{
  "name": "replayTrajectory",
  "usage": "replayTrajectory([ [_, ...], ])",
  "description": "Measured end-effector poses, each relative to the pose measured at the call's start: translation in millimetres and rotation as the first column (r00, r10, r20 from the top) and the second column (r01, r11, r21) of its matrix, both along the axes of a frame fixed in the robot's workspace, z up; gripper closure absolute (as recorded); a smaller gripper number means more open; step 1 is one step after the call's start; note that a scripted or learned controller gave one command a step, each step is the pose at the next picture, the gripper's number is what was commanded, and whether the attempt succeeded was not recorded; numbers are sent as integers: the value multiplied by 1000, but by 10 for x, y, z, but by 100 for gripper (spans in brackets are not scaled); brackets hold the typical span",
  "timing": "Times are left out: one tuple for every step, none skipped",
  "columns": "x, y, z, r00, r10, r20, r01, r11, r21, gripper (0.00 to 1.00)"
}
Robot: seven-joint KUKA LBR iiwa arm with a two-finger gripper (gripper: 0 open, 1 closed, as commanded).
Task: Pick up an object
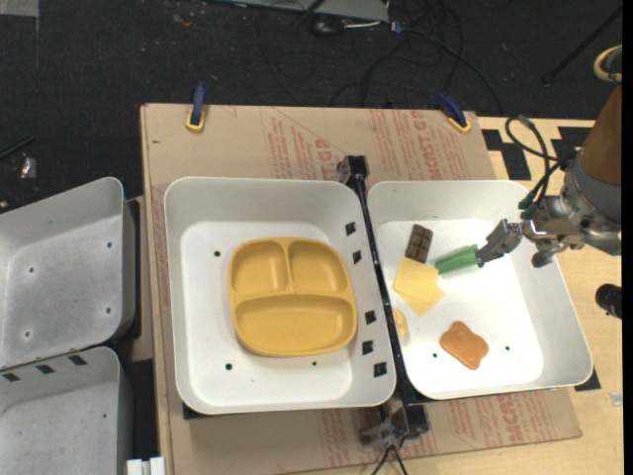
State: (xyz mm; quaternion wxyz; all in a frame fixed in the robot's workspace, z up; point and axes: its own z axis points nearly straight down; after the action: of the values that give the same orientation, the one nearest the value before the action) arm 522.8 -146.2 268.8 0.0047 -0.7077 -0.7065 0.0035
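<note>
Green cylinder [457, 260] lies in the right bin [554, 364], its right end touching one finger of the gripper [518, 240] (jaws spread, nothing between them); you should treat the pick as not yet made; closing and lifting remain, in my judgement.

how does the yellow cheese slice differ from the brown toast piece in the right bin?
Colour: the cheese slice is pale yellow; the toast piece is orange-brown.
Shape: the cheese slice is flat with straight edges and sharp corners, lying like a diamond; the toast piece has rounded, lumpy edges.
Size: the cheese slice looks somewhat larger.
Place: the cheese slice lies near the bin's left wall, the toast piece nearer the front.
Both rest flat in the right bin, untouched.
</note>
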Motion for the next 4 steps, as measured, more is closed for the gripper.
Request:
replayTrajectory([
  [20,4,59,1000,3,11,-3,1000,-2,0],
  [4,93,-413,1000,1,7,-1,1000,0,0],
  [29,68,-851,1000,0,8,0,1000,-1,0],
  [88,136,-1334,1000,1,7,-1,1000,-1,0],
])
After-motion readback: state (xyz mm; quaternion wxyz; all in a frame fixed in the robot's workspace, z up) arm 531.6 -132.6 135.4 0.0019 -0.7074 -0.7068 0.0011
